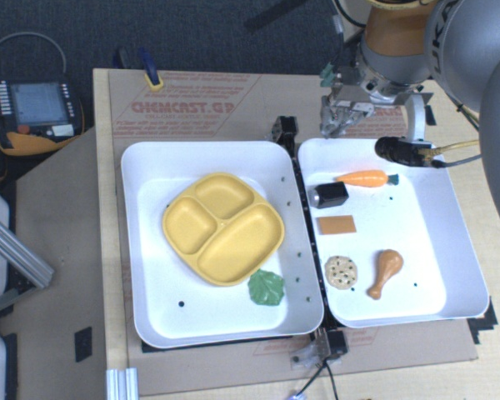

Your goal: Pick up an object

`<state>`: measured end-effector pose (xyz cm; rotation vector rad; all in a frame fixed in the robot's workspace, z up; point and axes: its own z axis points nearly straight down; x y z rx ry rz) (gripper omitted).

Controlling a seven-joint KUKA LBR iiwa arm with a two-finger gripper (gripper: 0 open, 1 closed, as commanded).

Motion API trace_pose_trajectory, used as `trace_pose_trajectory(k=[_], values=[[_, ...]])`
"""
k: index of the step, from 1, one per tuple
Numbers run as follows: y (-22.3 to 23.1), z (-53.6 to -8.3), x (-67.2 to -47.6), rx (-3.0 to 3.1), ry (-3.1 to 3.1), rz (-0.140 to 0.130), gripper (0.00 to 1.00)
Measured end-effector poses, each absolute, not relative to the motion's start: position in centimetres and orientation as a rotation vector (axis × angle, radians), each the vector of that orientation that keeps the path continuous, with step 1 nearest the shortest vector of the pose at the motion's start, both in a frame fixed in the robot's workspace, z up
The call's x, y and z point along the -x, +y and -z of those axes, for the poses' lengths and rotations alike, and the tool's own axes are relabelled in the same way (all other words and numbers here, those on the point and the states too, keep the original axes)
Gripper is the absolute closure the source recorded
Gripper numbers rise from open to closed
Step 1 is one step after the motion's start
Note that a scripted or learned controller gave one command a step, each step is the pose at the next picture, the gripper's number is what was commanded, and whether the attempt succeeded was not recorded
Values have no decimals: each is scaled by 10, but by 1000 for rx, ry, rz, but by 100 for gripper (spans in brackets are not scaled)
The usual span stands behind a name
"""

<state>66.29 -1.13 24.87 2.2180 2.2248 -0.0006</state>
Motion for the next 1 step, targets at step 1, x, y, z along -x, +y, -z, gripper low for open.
trace_pose_trajectory(k=[1], values=[[37,-231,-660,-2219,2227,3,100]])
